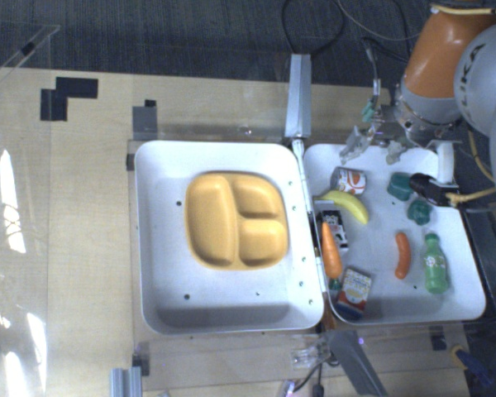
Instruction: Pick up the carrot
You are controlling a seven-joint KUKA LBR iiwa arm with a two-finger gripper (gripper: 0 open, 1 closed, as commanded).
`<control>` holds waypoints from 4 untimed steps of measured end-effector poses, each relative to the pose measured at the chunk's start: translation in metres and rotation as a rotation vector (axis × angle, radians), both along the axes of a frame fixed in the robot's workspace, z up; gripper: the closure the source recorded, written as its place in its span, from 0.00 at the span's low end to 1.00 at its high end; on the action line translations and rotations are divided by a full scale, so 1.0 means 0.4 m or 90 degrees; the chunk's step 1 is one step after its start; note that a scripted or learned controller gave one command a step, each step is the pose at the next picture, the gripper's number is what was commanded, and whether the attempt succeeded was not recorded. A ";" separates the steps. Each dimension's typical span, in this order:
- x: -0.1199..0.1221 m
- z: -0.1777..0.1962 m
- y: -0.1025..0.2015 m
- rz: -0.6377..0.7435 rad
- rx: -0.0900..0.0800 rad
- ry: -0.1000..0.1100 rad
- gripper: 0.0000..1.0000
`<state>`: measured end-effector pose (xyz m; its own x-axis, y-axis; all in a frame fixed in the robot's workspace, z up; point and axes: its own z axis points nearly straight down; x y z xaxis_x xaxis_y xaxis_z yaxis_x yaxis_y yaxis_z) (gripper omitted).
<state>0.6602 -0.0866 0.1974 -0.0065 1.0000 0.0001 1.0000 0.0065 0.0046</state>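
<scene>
Carton (pixel 355 290): I see it at the right bin's (pixel 471 292) near edge, just below the carrot.
Carrot (pixel 331 251): lies lengthwise along that bin's left wall, beside the banana (pixel 350 204).
Tool (pixel 375 141): I read it as released, fingers spread, hovering over the bin's far edge, well apart from the carrot.
Left bin (pixel 161 246): holds a yellow divided tray (pixel 234 219).
Sausage (pixel 403 255): beside a green bottle (pixel 434 263).

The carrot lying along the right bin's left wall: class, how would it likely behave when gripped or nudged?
The carrot looks like a smooth moulded toy, so probably stiff and light. Its round, tapered shape may roll or slip between fingers. It lies tight against the bin wall, so gripping across it could be awkward.
</scene>
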 end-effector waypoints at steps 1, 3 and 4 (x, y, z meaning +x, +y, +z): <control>-0.165 -0.261 -0.031 0.035 0.000 0.001 0.00; -0.305 -0.240 0.010 0.028 0.000 -0.010 1.00; -0.431 -0.031 0.227 -0.141 0.001 0.001 1.00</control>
<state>0.4877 0.0041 0.1849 0.2134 0.9770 0.0020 0.9770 -0.2134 0.0033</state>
